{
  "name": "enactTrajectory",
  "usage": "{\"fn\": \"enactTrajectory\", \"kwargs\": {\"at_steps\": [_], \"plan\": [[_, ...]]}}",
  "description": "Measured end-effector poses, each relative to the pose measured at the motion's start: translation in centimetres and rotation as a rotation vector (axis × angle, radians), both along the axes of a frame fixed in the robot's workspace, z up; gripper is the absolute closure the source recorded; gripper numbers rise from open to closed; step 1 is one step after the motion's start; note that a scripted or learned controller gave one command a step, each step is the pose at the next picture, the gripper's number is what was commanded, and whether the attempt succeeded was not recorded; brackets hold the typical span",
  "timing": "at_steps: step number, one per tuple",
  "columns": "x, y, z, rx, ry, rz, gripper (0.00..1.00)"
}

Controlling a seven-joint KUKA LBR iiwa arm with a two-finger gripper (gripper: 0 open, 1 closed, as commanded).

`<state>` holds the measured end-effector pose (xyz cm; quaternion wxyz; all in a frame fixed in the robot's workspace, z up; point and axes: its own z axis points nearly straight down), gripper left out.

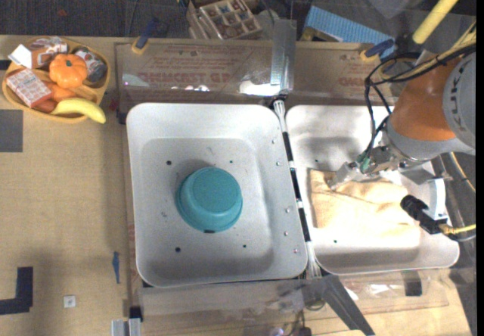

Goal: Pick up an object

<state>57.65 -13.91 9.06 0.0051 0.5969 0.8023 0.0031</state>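
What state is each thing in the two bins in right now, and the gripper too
Teal bowl: upside down, resting in the middle of the left bin, apart from its walls.
Tan cloth: lying crumpled but mostly spread on the floor of the right bin.
Gripper: low over the cloth's upper edge; whether it grips the cloth cannot be told.

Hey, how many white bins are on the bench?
2. The left bin holds a teal bowl; the right bin holds a tan cloth, with the tool over it.
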Motion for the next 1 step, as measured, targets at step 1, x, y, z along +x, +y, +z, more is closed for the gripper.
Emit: {"fn": "enactTrajectory", "kwargs": {"at_steps": [1], "plan": [[0.11, -0.11, 1.13, 0.002, -0.005, -0.005, 1.00]]}}
